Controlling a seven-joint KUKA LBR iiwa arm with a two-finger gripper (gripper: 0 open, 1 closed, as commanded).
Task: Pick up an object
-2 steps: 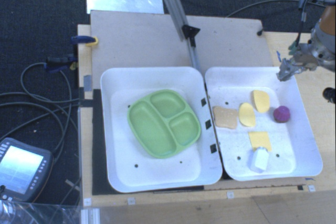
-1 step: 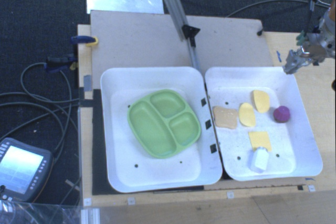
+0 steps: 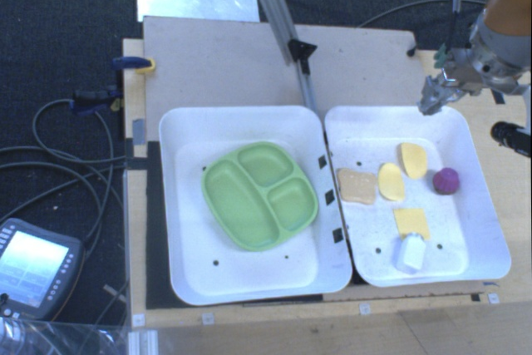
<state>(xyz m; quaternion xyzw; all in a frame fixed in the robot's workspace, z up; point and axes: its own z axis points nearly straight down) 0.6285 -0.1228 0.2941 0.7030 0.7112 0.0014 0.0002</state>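
Your gripper (image 3: 432, 100) hangs over the right bin's (image 3: 482, 262) far rim, nothing in it; can't tell its opening. I'd go for the purple ball (image 3: 446, 180) near the right wall: looks light but rolly, so pinch it dead center.

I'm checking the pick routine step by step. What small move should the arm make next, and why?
Probably ease the gripper left and down toward the yellow piece, the nearest item. It hangs above the right bin's far rim, holding nothing.
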